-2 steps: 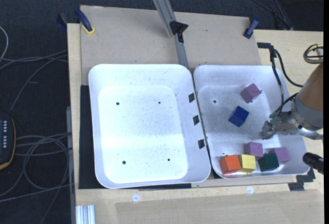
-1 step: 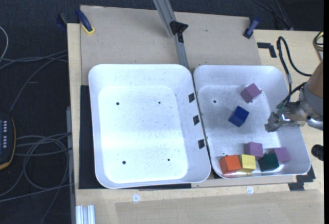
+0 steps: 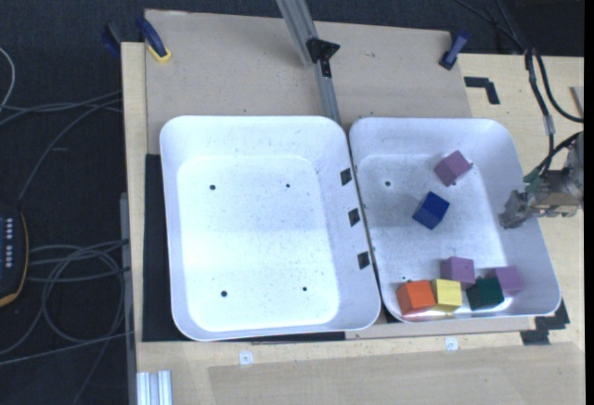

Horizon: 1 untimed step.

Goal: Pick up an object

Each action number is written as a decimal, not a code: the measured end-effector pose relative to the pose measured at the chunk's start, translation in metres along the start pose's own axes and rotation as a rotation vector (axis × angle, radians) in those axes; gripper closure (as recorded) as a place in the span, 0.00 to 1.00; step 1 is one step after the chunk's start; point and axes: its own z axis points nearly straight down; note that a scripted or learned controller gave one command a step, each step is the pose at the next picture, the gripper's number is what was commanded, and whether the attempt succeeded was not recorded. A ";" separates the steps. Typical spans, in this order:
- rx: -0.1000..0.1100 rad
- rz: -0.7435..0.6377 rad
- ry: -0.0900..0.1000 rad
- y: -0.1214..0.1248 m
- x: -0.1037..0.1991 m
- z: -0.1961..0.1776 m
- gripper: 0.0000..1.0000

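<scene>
The right bin point(image 3: 520, 162) holds several small blocks. A purple block point(image 3: 453, 167) lies near its far side, with a blue block point(image 3: 431, 210) just in front of it. Along the near wall sit an orange block point(image 3: 417, 296), a yellow block point(image 3: 448, 293), a dark green block point(image 3: 484, 293) and two more purple blocks point(image 3: 458, 268) point(image 3: 508, 279). My gripper point(image 3: 515, 210) is at the bin's right rim, low and small in view. It is well to the right of the blue block, with nothing seen in it.
The left bin point(image 3: 186, 143) stands beside the right one, joined by black clips point(image 3: 353, 215). A slanted metal pole point(image 3: 295, 8) crosses the back of the bench. Blue clamps point(image 3: 153, 39) point(image 3: 454, 48) sit at the far corners. Cables lie on the floor at left.
</scene>
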 end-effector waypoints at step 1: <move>0.009 0.001 0.003 0.000 0.000 0.013 1.00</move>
